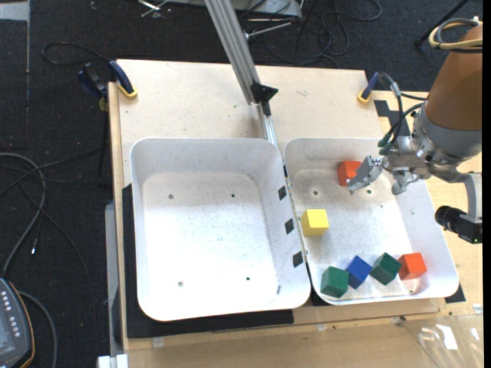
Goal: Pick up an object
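Nearest us, along the front wall of the right-hand shallow white plastic bin, we see four small cubes in a loose row: a dark green cube at the left, a blue cube touching it on its right, a second dark green cube just beside the blue one, and an orange-red cube at the right end, close to the bin wall. Further back, a yellow cube sits alone near the bin's left wall, well apart from the front row. Beyond that, toward the back of the same bin, we have another orange-red cube, and the two-finger metal gripper of the grey arm with the orange band is just to that cube's right. We see the fingers spread apart, one finger close beside the cube, the other off to the right; nothing sits between them, and we can't tell if the near finger touches the cube. The left-hand shallow white plastic bin lies alongside, sharing the middle divide. Both bins rest on a pale wooden bench top, with a slanted aluminium rail rising from its far side.
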`<state>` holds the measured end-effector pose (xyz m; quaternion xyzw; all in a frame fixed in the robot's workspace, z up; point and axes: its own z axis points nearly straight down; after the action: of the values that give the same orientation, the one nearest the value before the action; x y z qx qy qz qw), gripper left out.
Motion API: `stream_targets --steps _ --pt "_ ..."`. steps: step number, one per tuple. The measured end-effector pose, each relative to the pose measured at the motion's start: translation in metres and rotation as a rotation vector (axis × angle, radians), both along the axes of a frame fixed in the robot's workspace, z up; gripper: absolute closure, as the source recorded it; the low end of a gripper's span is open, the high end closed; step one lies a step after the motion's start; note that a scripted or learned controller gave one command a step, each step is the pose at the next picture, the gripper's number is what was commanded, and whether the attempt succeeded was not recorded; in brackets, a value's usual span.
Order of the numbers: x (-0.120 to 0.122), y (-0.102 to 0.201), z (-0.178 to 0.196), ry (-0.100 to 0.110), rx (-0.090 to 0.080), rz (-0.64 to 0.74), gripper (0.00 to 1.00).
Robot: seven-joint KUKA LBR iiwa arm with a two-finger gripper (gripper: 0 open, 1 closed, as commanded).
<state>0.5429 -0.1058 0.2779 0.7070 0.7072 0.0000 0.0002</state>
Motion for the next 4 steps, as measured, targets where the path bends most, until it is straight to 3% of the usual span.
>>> stream_targets --steps 1,2,3,4 --pt "-0.012 0.042 0.132 -0.009 -0.001 0.006 0.00" --pt "0.083 -0.020 0.031 0.004 -0.002 -0.004 0.00" --pt "0.120 -0.013 -0.082 0.006 0.001 0.003 0.00" --pt "0.137 -0.035 -0.153 -0.026 -0.007 0.004 0.00"
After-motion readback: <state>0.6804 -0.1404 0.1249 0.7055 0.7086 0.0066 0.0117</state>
